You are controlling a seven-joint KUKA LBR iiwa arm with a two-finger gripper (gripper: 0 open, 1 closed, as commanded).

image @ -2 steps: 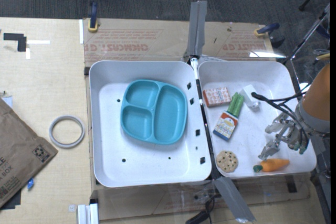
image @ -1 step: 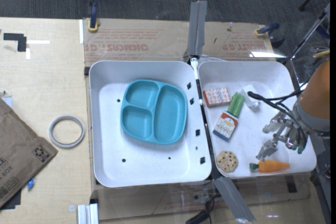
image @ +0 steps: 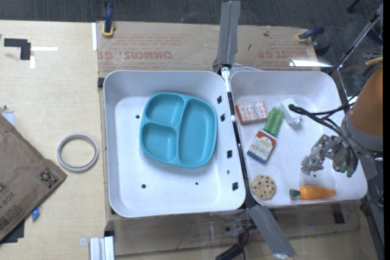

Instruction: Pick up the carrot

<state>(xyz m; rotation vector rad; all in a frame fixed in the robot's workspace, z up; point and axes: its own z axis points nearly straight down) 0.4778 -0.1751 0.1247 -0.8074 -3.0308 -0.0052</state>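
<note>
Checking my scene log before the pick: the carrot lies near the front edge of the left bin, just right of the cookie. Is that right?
Not quite. In the camera view the carrot lies near the front edge of the right bin, just right of the cookie. The left bin holds the blue divided plate.

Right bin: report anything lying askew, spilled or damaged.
Nothing stands out in the right bin. The carrot lies flat near the front wall, the cookie beside it, and the end effector hangs above the carrot.

Wooden bench (image: pixel 55 88), two white bins (image: pixel 116 149), tape ring (image: pixel 77 151), cardboard box (image: pixel 21 182)
</note>
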